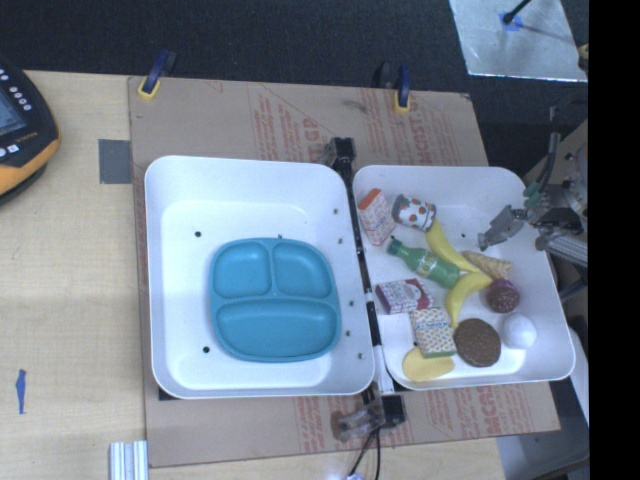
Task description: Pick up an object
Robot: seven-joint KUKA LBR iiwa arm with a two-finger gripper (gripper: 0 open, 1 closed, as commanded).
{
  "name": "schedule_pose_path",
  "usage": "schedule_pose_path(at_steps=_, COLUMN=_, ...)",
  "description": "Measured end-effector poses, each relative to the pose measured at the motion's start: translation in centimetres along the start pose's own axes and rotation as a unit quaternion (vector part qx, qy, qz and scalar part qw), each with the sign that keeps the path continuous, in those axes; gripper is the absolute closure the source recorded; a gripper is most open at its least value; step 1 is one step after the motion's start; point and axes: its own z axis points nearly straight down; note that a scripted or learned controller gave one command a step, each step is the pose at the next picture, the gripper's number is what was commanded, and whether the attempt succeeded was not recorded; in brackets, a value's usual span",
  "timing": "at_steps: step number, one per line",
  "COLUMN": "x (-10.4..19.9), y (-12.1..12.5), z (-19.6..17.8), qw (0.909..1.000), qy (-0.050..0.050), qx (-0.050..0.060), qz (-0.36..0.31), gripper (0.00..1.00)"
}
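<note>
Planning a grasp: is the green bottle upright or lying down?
Lying down. The green bottle lies on its side on the right bin floor, beside the banana.

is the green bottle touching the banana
Touching. In the camera view, the green bottle lies with its base end pressed against the banana, with no white bin floor visible between them.

Even overhead light, soft shadows inside white bins (160, 268), slightly soft focus, dark background
</note>
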Motion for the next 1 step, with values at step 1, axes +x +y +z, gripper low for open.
schedule_pose_path(at_steps=1, x=-2.61, y=-1.85, z=8.09, qw=1.0, qy=0.001, qx=0.004, qz=0.001, gripper=0.0)
